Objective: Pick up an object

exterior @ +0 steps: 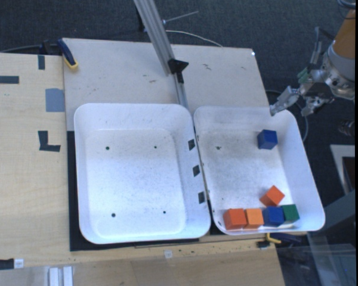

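Nearest us, five cubes (259, 212) crowd the right bin's (238, 177) front rim, likely hard to grasp singly; the lone blue cube (267, 139) farther back seems the easier pick. Beyond it, our tool (295, 98) hangs over the bin's far right corner, carrying nothing; whether released or clenched, we cannot tell.

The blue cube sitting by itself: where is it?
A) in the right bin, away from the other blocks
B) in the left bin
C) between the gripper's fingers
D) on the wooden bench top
A. The lone blue cube lies in the upper part of the right bin, well apart from the cluster of blocks along that bin's lower edge, and the gripper sits above the bin's top right corner.
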`<state>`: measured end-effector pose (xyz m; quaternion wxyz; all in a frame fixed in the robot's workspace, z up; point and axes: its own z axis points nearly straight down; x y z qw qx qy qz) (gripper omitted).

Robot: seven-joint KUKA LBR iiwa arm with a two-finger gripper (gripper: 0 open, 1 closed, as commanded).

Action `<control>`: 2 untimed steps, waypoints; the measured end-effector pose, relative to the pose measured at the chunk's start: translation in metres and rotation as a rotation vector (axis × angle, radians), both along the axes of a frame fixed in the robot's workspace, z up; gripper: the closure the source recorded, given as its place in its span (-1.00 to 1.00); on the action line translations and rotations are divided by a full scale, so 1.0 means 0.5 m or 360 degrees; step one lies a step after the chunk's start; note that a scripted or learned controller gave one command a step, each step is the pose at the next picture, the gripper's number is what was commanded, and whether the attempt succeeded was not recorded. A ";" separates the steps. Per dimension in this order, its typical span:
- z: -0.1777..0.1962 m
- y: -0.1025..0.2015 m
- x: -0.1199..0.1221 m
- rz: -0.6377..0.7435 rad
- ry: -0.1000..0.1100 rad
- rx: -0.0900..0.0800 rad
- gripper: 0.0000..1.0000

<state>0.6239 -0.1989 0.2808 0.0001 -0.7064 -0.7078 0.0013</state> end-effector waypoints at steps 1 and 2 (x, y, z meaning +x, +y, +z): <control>-0.261 -0.020 -0.083 -0.0003 0.0013 0.0005 -1.00; -0.381 -0.019 0.083 0.0004 -0.0006 0.0000 -1.00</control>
